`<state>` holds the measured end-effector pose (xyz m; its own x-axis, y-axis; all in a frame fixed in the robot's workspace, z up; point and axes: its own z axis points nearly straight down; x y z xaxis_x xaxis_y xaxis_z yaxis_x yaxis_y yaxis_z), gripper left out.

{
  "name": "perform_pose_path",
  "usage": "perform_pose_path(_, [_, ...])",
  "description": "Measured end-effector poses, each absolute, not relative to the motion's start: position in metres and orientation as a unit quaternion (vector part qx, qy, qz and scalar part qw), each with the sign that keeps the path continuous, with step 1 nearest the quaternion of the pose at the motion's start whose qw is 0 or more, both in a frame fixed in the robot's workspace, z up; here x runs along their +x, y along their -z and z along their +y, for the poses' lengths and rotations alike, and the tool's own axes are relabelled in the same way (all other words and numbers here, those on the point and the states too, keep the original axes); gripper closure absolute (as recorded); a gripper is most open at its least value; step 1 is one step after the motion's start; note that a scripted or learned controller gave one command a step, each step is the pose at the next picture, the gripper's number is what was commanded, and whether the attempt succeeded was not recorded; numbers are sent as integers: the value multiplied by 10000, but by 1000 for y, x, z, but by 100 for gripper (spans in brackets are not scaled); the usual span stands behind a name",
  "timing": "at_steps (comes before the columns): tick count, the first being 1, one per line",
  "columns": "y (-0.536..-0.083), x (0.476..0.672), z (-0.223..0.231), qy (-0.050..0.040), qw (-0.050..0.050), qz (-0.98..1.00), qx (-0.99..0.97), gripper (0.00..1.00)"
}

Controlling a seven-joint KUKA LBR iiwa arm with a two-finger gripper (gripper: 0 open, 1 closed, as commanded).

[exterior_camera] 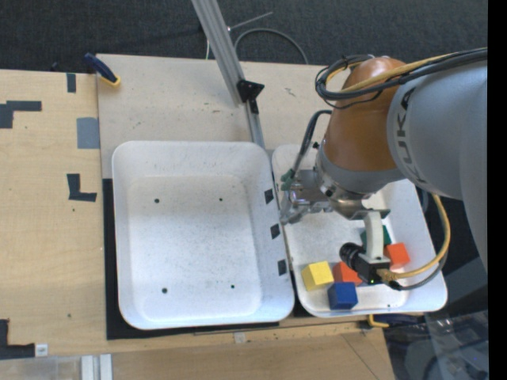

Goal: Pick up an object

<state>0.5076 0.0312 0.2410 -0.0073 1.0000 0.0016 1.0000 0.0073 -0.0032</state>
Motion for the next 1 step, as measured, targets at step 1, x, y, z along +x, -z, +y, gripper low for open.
perform_pose_path(1, [-229, 503, 82, -14, 20, -7092, -7050, 100])
